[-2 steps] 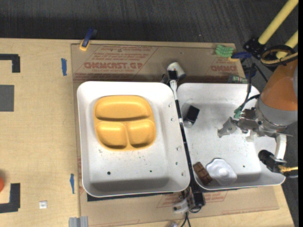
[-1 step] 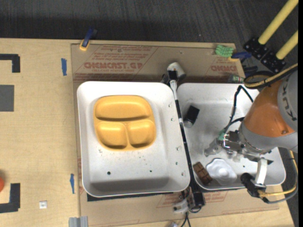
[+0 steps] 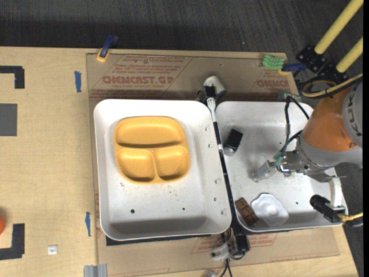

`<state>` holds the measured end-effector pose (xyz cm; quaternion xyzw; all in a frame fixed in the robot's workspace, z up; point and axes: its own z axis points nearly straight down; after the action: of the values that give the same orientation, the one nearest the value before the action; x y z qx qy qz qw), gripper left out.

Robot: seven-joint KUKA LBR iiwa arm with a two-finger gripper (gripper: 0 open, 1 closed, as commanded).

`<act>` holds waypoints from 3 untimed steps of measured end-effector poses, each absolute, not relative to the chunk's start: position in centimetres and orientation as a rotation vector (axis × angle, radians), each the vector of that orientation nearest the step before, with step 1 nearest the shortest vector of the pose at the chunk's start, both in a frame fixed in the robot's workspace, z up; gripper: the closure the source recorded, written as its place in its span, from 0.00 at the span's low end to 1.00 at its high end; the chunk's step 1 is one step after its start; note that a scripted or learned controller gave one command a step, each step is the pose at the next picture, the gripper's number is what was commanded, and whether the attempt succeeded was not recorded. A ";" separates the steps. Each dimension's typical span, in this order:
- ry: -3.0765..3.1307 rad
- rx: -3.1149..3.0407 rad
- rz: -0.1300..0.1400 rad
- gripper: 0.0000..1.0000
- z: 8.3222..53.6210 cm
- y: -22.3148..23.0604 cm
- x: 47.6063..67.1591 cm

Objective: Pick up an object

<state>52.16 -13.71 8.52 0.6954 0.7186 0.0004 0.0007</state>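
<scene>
In the right bin [image 3: 300, 115] my gripper [image 3: 261, 171] hangs low over the bare white floor near the middle, reaching in from the right. A small black block [image 3: 233, 138] lies up and to the left of it, near the bin's left wall. Below the gripper, at the front edge, sit a pale white lump [image 3: 270, 208] and a brown ridged piece [image 3: 247, 211] side by side. I see nothing held by the gripper. The grey arm with its orange band [image 3: 327, 127] covers the right part of this bin.
The left bin [image 3: 109, 172] holds a yellow divided plate [image 3: 152, 148] in its upper half. A black divider with a cable runs between the two bins [image 3: 220, 154]. Cardboard surrounds both bins on the bench.
</scene>
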 end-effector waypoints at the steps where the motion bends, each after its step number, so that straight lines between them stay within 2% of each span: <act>1: 2.086 2.346 0.002 0.00 8.6 -9.4 58.4; 2: 2.670 1.652 -0.007 0.00 9.4 -10.0 63.7; 3: 2.685 1.630 -0.001 0.00 8.5 -11.9 55.5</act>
<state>55.51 -11.88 8.52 0.5190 0.8548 -0.0003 0.0002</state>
